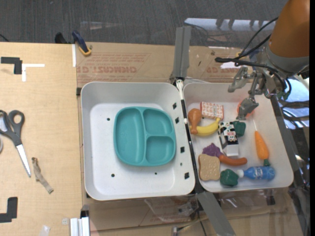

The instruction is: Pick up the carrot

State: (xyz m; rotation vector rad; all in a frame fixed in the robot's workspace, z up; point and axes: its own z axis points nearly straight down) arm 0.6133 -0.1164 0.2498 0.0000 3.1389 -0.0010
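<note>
So the small orange plastic carrot [261, 146] lies near the right bin's [281, 181] right edge. The metal two-finger gripper [247, 106] hovers over the bin's back edge, can't tell its state.

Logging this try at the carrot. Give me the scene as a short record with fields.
target: orange toy carrot, lying free at the right side of the right white bin
gripper: two-finger gripper above that bin's far part, left of and beyond the carrot
nearest neighbour: blue toy bottle
left white bin: holds teal divided plate
</note>
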